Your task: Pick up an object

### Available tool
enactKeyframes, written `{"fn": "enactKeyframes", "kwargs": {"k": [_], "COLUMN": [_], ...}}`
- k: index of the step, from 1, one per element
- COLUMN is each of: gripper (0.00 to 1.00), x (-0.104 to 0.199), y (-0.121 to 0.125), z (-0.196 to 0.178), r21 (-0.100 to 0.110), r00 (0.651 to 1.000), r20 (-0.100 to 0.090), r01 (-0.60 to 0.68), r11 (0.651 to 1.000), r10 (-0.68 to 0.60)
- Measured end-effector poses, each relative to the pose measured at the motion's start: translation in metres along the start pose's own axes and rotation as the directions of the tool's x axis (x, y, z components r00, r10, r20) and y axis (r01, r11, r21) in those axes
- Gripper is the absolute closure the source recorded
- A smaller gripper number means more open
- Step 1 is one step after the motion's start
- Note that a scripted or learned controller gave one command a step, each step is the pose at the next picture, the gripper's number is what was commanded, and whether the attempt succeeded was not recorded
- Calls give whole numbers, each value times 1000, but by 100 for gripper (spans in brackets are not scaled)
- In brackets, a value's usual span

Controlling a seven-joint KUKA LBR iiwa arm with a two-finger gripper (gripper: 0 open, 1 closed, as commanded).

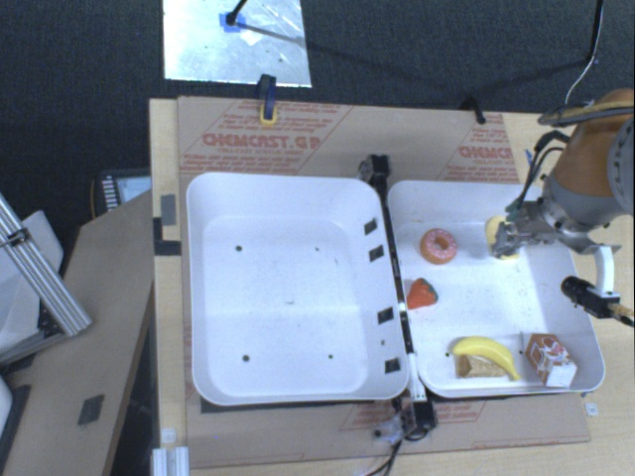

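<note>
Pincer (504, 240), grip state impossible to tell, is hovering at a small yellow round object (493, 229), seemingly lining up a pick.

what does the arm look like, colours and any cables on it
The arm is grey with a broad orange band above the wrist. Thin dark cables loop along its left side, down toward a metallic grey gripper. A black piece with a white bracket sticks out just below the wrist.

Dark carpet floor (79, 67) — shiny metal sheet (236, 28), aluminium frame (35, 276) leftward
</note>
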State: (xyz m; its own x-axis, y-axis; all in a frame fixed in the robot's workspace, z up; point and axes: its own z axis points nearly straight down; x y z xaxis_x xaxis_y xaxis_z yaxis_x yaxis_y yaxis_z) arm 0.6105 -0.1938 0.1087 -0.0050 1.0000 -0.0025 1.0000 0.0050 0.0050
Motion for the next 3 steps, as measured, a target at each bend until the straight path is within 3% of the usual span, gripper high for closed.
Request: {"fn": "enactKeyframes", "kwargs": {"k": [3], "gripper": [100], "x": [-1], "y": [3], "z": [-33], "r21": [-10], "r00": [1000], "r20": [4], "r01": [10], "r11": [1000], "r10": [-10]}}
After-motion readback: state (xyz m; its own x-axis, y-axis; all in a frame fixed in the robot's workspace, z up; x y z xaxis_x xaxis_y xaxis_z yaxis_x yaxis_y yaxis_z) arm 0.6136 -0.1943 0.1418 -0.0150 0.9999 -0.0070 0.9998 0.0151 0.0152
